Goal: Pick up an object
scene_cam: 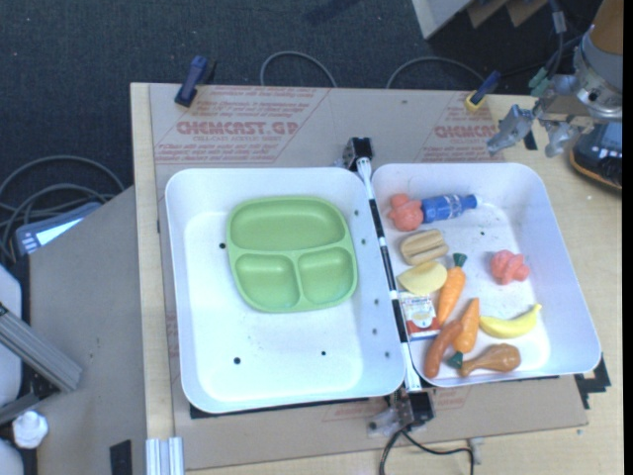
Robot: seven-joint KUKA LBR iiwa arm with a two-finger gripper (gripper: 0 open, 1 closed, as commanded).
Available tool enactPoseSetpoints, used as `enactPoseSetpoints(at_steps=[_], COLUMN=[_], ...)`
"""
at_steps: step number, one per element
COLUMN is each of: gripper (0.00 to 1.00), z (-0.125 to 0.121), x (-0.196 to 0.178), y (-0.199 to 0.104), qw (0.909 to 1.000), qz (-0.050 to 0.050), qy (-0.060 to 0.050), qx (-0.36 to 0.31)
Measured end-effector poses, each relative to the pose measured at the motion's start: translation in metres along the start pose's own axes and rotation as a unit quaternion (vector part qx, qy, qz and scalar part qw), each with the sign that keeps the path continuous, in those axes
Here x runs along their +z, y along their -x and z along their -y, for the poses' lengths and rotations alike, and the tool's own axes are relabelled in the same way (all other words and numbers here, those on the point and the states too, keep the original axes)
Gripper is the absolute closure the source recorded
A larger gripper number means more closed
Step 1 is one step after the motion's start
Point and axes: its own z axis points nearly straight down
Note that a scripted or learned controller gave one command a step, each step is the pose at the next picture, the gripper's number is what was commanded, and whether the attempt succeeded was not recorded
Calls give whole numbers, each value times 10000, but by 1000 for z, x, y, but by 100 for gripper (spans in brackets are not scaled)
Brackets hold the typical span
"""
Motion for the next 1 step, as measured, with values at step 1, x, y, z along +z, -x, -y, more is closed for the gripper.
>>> enactPoseSetpoints(at_steps=[1], gripper=[0], z=[63], x=[81], y=[-105], qw=[10000], qz=[0], qy=[2], qx=[-4])
